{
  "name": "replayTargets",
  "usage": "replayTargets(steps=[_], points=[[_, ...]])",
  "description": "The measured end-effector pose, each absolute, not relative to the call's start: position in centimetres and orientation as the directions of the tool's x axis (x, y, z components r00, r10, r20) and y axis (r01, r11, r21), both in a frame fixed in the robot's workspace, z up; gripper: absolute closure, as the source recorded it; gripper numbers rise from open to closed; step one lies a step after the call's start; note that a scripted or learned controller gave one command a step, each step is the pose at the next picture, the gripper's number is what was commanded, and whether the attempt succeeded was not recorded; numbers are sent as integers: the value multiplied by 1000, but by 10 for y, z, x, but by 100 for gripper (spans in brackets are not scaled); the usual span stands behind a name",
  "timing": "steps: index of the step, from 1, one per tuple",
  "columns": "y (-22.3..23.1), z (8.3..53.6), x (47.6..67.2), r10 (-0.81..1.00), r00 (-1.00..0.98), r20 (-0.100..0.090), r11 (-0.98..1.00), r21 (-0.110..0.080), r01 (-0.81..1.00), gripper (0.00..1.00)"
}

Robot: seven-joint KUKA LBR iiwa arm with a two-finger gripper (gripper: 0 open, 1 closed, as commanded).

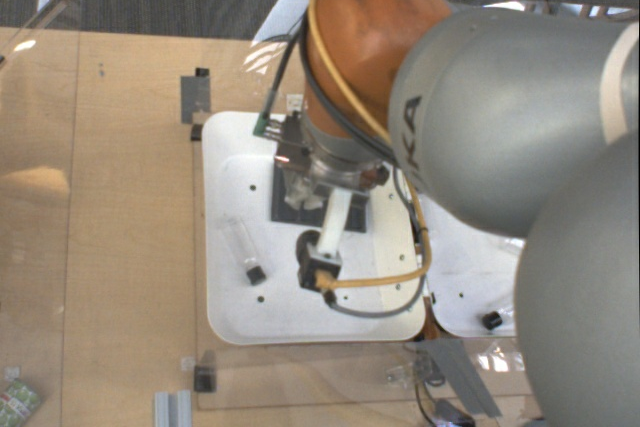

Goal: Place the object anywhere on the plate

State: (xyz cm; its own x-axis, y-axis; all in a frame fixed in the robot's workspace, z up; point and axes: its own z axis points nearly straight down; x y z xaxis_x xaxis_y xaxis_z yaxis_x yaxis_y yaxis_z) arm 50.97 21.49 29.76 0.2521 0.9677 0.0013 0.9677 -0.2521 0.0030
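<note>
A dark square plate (282,207) lies flat in the left white bin (225,315), mostly covered by the arm. My gripper (301,192) hangs straight over the plate, under the orange wrist band, and the wrist hides what is below it. A small black block (254,272) rests on the bin floor, left of and below the plate, well apart from the gripper. Just above that block lies a clear, see-through piece (240,241).
The right bin (470,300) holds another small black piece (491,320) near its front edge. The big grey arm covers most of that bin. Dark brackets (196,97) stand on the wooden bench around the left bin.
</note>
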Motion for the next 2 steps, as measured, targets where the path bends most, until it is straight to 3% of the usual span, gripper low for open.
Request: replayTargets(steps=[1, 2], points=[[234, 112, 489, 733, 680, -2, -680, -2, 733, 100], [236, 92, 490, 807, 590, 9, -591, 0, 807, 100]])
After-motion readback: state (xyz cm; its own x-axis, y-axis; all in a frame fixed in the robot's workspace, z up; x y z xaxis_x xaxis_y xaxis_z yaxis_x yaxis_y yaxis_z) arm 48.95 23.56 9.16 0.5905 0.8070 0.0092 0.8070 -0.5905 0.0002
